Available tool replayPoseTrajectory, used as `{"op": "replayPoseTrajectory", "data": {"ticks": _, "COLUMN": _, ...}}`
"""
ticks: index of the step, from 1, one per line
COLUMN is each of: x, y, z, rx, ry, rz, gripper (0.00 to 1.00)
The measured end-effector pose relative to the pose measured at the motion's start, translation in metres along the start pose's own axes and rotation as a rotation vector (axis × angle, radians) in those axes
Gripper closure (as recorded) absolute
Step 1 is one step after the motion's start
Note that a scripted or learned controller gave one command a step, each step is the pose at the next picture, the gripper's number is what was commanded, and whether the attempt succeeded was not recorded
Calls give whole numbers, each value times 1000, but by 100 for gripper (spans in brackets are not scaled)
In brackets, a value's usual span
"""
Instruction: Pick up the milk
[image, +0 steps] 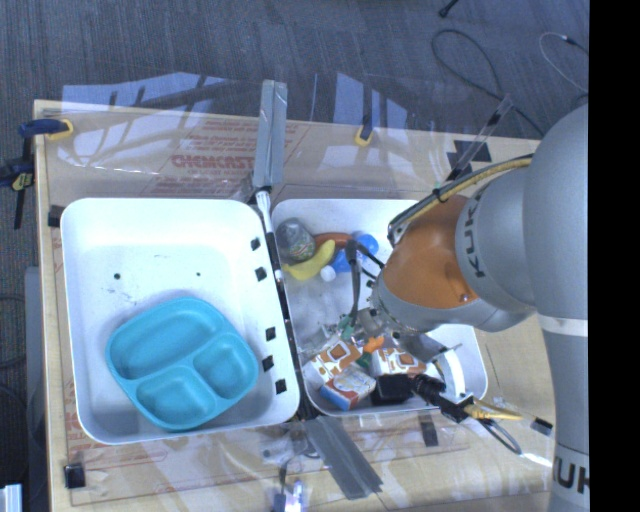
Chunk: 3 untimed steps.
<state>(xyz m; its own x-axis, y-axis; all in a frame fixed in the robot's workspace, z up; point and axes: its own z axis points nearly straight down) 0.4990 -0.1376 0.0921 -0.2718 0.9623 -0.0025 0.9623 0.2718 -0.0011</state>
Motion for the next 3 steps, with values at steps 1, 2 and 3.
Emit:
{"op": "replayPoseTrajectory", "data": {"ticks": 1, "x": 0, "y": 1, "z": -9, "rx": 1, "ry": 0, "rz": -6, "gripper": 100}}
{"op": "replayPoseTrajectory", "data": {"ticks": 2, "x": 0, "y": 1, "z": -9, "rx": 1, "ry": 0, "rz": -6, "gripper": 0}}
{"op": "replayPoseTrajectory", "data": {"ticks": 3, "x": 43, "y": 35, "z": -100, "rx": -1, "ry": 3, "rz": -14, "gripper": 0}}
